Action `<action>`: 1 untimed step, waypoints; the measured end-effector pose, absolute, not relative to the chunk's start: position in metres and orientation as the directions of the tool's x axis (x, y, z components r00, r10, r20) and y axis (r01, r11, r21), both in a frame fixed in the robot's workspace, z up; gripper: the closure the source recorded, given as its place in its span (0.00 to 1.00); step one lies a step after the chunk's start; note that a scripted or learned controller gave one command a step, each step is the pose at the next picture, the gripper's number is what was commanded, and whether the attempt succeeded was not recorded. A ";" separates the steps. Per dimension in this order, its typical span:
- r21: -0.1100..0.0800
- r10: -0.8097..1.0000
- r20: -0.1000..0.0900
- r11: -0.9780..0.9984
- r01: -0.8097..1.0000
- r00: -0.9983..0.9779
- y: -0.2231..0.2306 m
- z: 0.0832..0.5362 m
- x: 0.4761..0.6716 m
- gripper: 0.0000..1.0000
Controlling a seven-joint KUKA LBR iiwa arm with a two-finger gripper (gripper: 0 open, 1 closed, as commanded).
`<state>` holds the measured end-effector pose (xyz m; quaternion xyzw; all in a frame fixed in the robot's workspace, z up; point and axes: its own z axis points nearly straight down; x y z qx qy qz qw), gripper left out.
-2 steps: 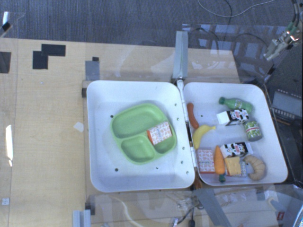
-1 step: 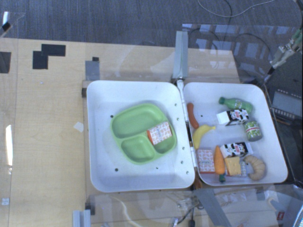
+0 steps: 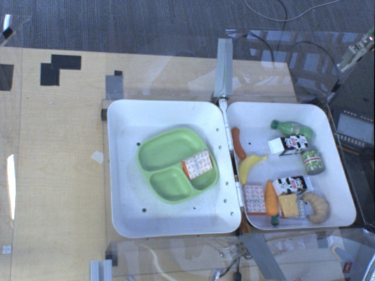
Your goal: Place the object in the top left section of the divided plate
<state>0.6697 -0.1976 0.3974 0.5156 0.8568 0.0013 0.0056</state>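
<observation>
At the far 2 o'clock corner, off the surface (image 3: pixel 53 174), a pale slanted piece of the arm shows, which I take for the gripper (image 3: pixel 358 50). It is tilted with its upper end toward 2 o'clock and well apart from both bins, and I cannot tell whether it is released or clenched.

The red-and-white patterned box (image 3: pixel 197 164) lies in the left bin (image 3: pixel 126 215) on the green divided plate (image 3: pixel 167 148). It sits in the plate's 3 o'clock compartment (not the large one at 11 o'clock) and is slightly askew.

The right bin (image 3: pixel 334 127) holds a green bottle (image 3: pixel 291 128) at 12 o'clock, a sausage (image 3: pixel 237 143) and a banana (image 3: pixel 249 165) at 9 o'clock, and a carrot (image 3: pixel 270 198) and a croissant (image 3: pixel 316 206) along 6 o'clock.
</observation>
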 end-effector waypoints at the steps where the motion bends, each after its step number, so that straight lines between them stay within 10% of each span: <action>1: 0.007 0.829 -0.010 0.559 0.829 -0.559 -0.204 0.421 0.669 1.00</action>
